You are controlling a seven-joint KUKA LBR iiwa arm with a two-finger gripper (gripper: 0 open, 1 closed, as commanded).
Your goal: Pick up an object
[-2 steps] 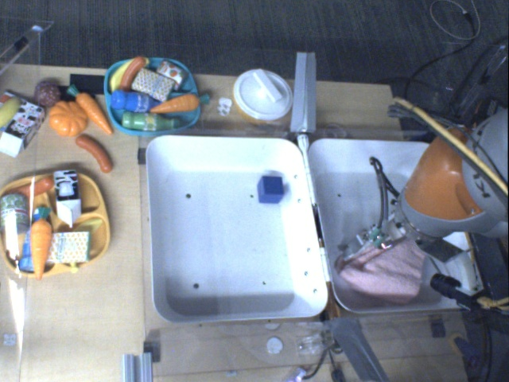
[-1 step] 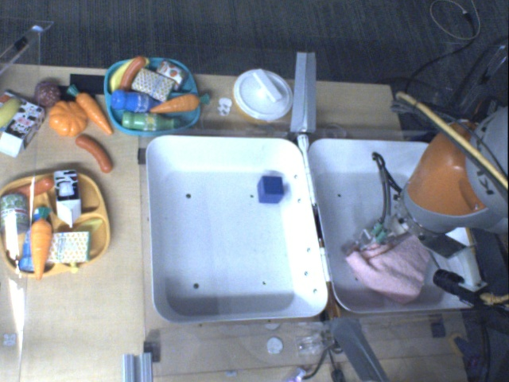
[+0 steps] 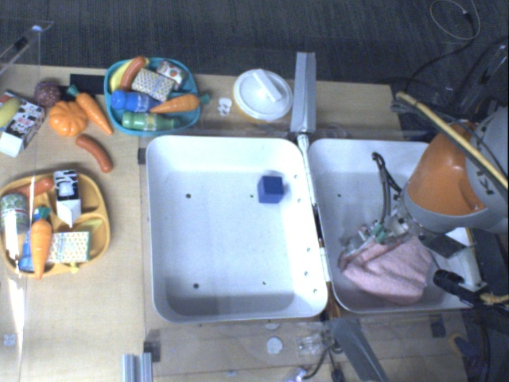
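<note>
Down in the right bin [image 3: 350, 173], the tool [image 3: 375, 233] sat low at the upper edge of a pink cloth [image 3: 390, 269], which lay bunched against that bin's near wall. Whether anything was gripped could not be told (the orange band [image 3: 441, 177] and wrist covered much of it). A small blue cube [image 3: 271, 189] rested alone in the left bin [image 3: 199, 277], toward its far right corner, well apart from the arm. Along the desk's [image 3: 119, 325] left edge stood a yellow tray [image 3: 95, 229] of toy food, with a blue bowl [image 3: 151, 94] of toy food at the far edge.
</note>
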